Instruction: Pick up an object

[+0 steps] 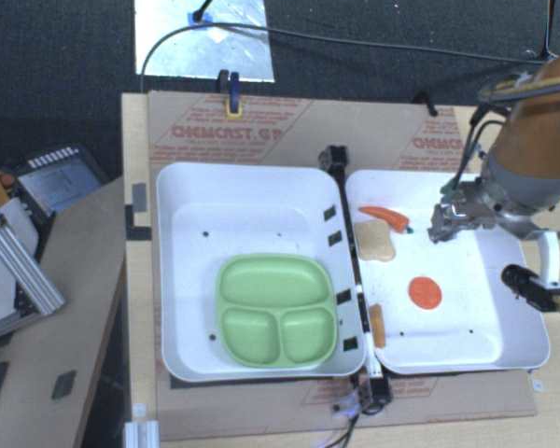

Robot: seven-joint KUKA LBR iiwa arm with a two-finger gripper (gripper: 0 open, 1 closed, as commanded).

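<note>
Pincer (445, 224) low in the right bin (518, 343), its spread impossible to tell, nothing seen between it; chili (385, 217) just left, likely the target, disc (426, 293) below-left.

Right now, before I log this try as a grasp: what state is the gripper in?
Gripper: over the right bin, just right of the orange carrot-like piece; open or closed cannot be told, and nothing is seen held.
</note>
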